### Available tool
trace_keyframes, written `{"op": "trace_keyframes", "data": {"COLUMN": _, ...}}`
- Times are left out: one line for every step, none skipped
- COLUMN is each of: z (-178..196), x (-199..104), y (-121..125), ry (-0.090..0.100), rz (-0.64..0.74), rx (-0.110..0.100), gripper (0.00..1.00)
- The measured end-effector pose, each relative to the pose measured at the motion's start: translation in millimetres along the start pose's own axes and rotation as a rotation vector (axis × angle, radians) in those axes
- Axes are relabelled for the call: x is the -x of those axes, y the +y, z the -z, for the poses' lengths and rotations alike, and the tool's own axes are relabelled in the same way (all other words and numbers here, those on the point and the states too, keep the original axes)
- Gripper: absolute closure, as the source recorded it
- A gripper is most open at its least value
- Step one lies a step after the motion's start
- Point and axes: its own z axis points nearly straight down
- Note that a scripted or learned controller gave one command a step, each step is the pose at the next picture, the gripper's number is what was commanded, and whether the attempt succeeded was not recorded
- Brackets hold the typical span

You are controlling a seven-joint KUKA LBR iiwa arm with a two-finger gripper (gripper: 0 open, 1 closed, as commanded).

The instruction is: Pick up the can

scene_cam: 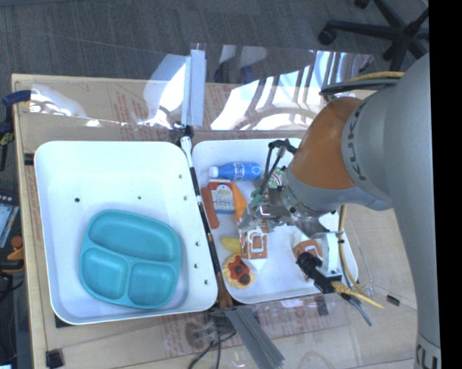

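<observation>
A small can [253, 246] with an orange and white label lies in the right bin [284, 290], near its middle. My gripper [259, 215] hangs directly over the can's upper end, reaching in from the right below the orange wrist band. Gripper and can meet in the picture, so whether they touch is unclear. The arm hides the right part of the bin.
Around the can lie a blue bottle [236, 171], an orange carton [224, 198], a red sausage [210, 206], a yellow piece [230, 244] and a pizza slice toy [238, 271]. The left bin [56, 163] holds a teal divided plate [131, 257].
</observation>
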Motion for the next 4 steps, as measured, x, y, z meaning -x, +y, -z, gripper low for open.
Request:
{"op": "trace_keyframes", "data": {"z": 18, "x": -117, "y": 23, "ry": 0.000, "rz": -0.077, "rx": 0.001, "gripper": 1.00}}
{"op": "trace_keyframes", "data": {"z": 44, "x": -51, "y": 10, "ry": -0.001, "rz": 0.433, "rx": 0.002, "gripper": 1.00}}
{"op": "trace_keyframes", "data": {"z": 17, "x": 54, "y": -30, "ry": 0.001, "rz": 0.227, "rx": 0.003, "gripper": 1.00}}
{"op": "trace_keyframes", "data": {"z": 17, "x": 54, "y": -30, "ry": 0.001, "rz": 0.227, "rx": 0.003, "gripper": 0.00}}
